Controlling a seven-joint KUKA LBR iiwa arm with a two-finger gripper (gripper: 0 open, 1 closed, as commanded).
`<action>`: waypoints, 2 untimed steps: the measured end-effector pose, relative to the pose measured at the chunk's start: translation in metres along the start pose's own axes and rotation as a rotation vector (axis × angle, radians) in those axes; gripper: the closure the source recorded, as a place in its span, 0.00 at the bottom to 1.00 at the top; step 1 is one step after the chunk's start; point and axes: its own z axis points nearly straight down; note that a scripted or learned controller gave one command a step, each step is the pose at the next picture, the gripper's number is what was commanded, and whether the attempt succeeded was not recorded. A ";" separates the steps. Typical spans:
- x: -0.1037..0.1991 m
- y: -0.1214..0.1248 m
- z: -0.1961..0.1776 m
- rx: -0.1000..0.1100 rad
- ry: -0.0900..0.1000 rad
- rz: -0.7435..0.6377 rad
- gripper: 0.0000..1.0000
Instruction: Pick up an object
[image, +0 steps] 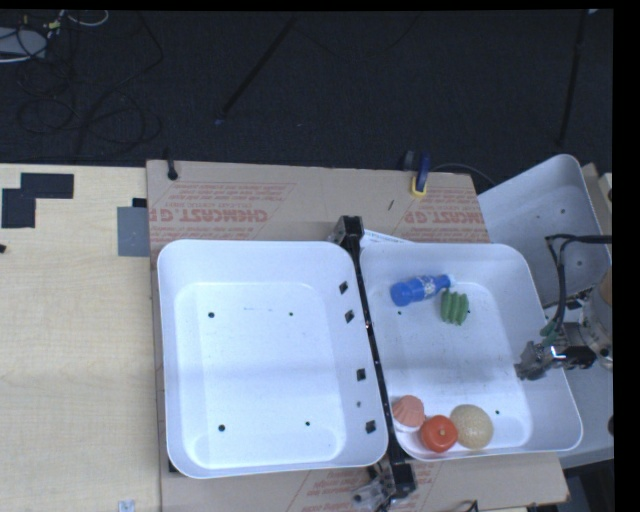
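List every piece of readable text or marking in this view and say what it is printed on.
"CHEMCAST GP", red print seen upside down, on the brown cardboard sheet behind the left white bin.
The same red print repeats behind the right white bin, near the blue-and-yellow clamp.
Red print on the cardboard's front edge: too small to read.
The blue bottle: no legible label.

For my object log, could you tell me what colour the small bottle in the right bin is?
The bottle is blue, seen in the camera view.
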 end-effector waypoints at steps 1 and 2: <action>0.003 0.002 -0.042 -0.013 -0.006 -0.002 1.00; -0.002 0.001 -0.051 -0.011 -0.005 0.002 1.00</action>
